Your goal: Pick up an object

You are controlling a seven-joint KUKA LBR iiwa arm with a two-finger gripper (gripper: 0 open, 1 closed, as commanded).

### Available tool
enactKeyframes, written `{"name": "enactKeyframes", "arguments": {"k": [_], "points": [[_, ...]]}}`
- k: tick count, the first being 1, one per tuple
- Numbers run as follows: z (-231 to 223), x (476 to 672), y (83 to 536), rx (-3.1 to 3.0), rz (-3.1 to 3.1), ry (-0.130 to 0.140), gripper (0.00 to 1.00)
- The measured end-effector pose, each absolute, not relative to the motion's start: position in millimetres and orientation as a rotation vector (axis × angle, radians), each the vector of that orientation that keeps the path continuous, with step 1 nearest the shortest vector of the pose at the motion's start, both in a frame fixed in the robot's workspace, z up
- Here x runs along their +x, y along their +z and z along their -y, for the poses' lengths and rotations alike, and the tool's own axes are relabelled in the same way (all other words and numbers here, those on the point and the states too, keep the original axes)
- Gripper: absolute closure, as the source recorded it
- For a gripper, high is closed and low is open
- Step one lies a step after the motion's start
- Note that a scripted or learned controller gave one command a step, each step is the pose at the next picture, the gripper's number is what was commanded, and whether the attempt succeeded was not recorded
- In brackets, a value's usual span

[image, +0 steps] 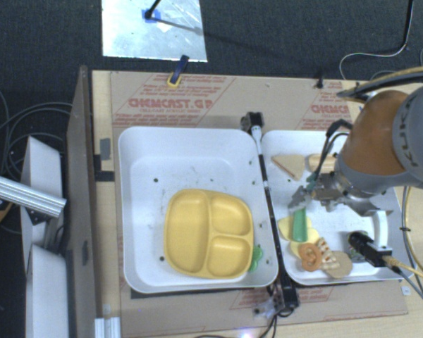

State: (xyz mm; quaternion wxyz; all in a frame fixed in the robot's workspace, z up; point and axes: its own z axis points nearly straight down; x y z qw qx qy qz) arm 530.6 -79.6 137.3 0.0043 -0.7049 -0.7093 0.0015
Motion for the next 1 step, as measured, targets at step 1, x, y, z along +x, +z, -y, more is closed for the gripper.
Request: {"name": "enactKeyframes", "arguments": {"k": [1], "points": [[90.4, 535.1, 83.1, -2.223, 2.221, -0.003, 0.00]]}}
